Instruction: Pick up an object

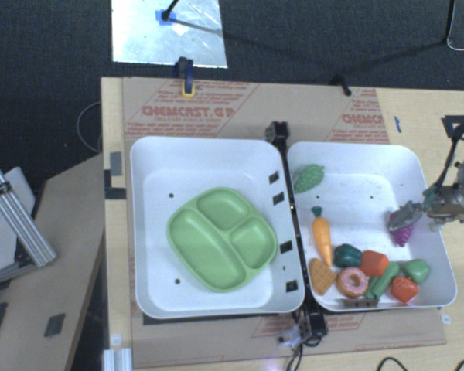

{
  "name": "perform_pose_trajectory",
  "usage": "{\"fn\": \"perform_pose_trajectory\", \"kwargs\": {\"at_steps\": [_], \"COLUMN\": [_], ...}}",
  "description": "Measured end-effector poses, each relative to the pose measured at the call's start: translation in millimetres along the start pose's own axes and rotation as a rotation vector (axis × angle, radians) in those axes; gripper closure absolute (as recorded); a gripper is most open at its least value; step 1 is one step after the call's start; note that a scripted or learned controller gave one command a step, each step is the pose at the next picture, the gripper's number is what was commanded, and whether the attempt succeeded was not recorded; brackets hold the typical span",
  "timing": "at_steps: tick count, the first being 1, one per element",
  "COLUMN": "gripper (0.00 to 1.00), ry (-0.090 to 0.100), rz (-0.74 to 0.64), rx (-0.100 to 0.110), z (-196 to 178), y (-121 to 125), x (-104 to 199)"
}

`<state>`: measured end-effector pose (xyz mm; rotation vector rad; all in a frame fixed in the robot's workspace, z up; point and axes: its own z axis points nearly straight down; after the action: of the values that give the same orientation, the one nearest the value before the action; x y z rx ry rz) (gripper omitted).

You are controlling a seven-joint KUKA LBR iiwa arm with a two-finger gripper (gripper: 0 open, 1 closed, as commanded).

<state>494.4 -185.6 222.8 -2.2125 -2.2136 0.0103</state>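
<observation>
My gripper [407, 216] reaches in from the right over the right bin [356, 165], close to its right wall. A purple bunch of toy grapes [402, 231] sits directly under the gripper's tip and touches it in this view; whether it is gripped is unclear. Below lie a red-orange pepper [374, 263], a dark green vegetable [346, 254], a pink donut [353, 282], a carrot [322, 236] and a red tomato [404, 289].
A green divided plate [221, 239] lies in the left bin [155, 168]. A pale green leafy toy [309, 178] rests at the right bin's far left corner. The toys crowd the right bin's near side. A black divider bar [286, 207] separates the bins.
</observation>
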Motion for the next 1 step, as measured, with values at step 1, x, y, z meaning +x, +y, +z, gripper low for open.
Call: {"fn": "perform_pose_trajectory", "kwargs": {"at_steps": [1], "gripper": [0.00], "ry": [-0.003], "rz": [-0.003], "rx": [-0.009], "z": [-4.4], "y": [2.2], "x": [0.4]}}
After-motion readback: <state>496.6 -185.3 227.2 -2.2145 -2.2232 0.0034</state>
